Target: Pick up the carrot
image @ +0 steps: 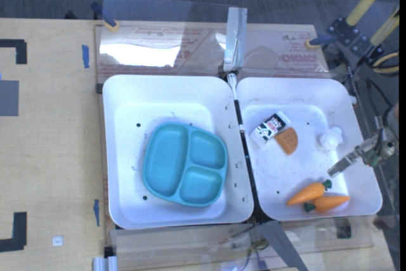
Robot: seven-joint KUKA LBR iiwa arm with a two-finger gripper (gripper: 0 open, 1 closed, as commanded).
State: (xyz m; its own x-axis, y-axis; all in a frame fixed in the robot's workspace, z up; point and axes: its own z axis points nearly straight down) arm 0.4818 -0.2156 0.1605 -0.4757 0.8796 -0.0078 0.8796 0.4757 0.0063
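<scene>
Carrot [306, 193] first: I see it lying on its side in the near right corner of the right bin [279, 87], orange tip pointing left and its green stub toward the right. Just beside it, seemingly touching along its near side, lies a second carrot [330, 202] with its tip pointing right, so the two form a shallow V against the bin's front wall. From my feed the tool [337, 167] sits just above and to the right of the carrots, a thin grey finger slanting down and left from the bin's right rim, its end close to the green stub but apart from it; I cannot tell whether the tool is spread or pressed together, and nothing shows between its fingers. Level with that in the other bin, the left bin [120, 98] holds a blue divided plate [184, 164] with three compartments, resting slightly askew on the floor of the bin. Farther back in the right bin I see a small white lump [330, 138] near the right wall, then a tan wedge like a slice of bread [288, 140], and touching its far left side a little black-and-white carton [270, 127]. Beyond both bins a clear plastic sheet [165, 41] covers the wooden tabletop [44, 136], with a grey upright strip [235, 38] standing at the seam between the bins.
</scene>
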